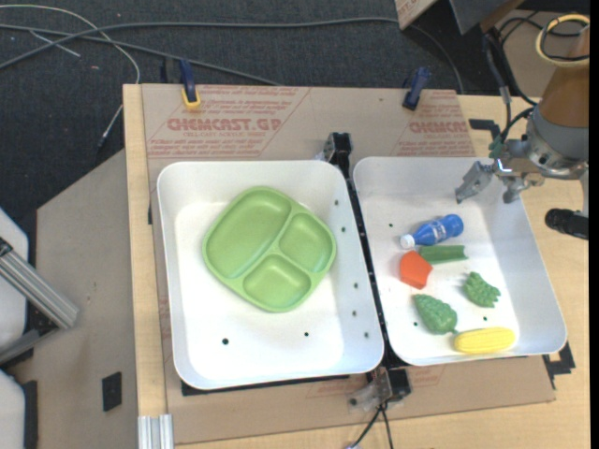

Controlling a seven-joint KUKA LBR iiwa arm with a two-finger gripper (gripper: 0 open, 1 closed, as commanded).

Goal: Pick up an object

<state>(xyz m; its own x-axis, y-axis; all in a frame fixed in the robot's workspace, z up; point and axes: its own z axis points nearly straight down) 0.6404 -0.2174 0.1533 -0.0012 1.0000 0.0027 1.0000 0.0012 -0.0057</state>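
Observation:
The right bin (524,251) holds a blue bottle (435,230) with a white cap, a green cucumber-like stick (443,253), an orange-red block (415,269), two green leafy toys (435,313) (481,289) and a yellow corn cob (485,340). My gripper (489,185) hangs over the far right part of this bin, above and to the right of the bottle. Its fingers are spread open with nothing between them.
The left bin (187,325) bears a light green divided plate (270,248). Both bins rest on a cardboard sheet (234,120) held by blue clamps (190,92). Cables lie on the dark floor at the back left.

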